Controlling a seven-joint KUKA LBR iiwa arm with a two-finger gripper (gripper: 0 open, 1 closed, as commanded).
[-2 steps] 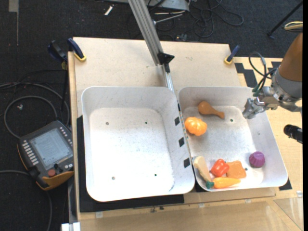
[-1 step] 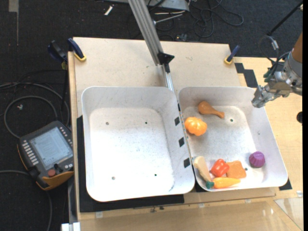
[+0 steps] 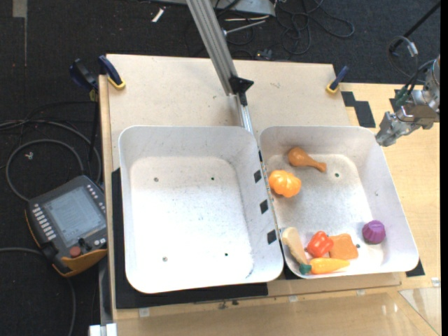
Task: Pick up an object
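Gripper [image 3: 389, 133] is hovering just outside the right bin [image 3: 392, 187], beyond its far corner; can't tell its state. Pumpkin [image 3: 284, 183] is sitting by that bin's left wall. Likely light, hard, slick plastic; pinching across its middle looks safest.

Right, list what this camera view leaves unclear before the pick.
- Hand: at the camera view's right edge, small and blurred; the arm is cut off by the edge.
- Red pepper, orange block, carrot: clustered, so overlaps hide their edges.
- Purple toy: too small to identify.
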